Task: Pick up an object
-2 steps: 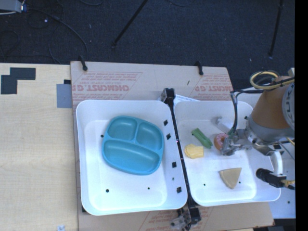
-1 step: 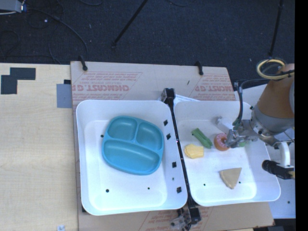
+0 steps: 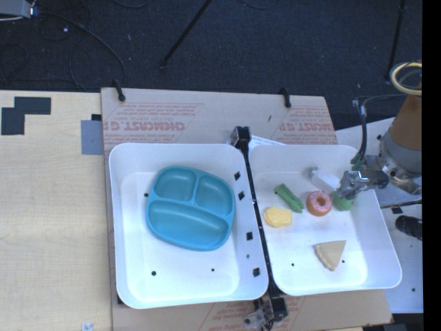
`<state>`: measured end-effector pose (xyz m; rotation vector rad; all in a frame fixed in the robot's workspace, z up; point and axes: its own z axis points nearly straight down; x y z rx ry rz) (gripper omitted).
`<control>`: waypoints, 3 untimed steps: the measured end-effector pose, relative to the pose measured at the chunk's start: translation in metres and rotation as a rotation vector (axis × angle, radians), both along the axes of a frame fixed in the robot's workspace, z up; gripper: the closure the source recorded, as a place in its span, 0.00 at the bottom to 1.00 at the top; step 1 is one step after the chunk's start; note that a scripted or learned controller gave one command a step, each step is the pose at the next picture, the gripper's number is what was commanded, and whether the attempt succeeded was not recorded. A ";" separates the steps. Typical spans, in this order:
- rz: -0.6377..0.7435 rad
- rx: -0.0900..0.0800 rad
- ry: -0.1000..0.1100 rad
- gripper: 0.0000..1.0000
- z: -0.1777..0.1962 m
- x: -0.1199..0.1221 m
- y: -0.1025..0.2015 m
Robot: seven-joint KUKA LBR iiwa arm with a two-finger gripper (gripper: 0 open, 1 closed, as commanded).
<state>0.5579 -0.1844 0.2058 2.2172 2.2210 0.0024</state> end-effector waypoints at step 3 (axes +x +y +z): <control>0.002 0.003 0.007 1.00 0.076 -0.017 0.048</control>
